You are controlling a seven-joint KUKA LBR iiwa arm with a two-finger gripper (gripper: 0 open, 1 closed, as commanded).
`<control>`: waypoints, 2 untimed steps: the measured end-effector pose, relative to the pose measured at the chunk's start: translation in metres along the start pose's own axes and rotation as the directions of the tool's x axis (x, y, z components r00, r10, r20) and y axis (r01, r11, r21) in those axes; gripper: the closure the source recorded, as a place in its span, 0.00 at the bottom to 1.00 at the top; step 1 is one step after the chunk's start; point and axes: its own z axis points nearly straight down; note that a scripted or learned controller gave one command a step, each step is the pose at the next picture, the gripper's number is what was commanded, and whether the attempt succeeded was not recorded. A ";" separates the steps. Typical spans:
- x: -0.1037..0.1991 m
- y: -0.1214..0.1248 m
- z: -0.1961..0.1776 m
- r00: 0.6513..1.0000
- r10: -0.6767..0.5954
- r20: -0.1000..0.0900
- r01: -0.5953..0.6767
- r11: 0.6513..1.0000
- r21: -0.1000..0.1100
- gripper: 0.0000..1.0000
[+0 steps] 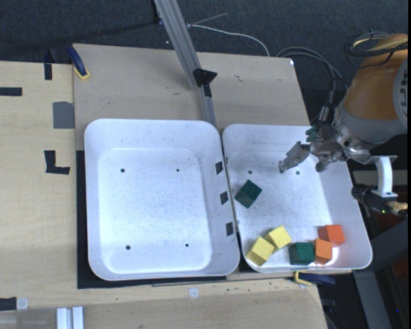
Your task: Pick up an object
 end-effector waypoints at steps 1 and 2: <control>0.064 -0.008 0.035 1.000 -0.005 -0.003 0.005 1.000 0.004 0.00; 0.047 0.006 0.107 1.000 -0.001 0.001 0.001 1.000 -0.012 0.00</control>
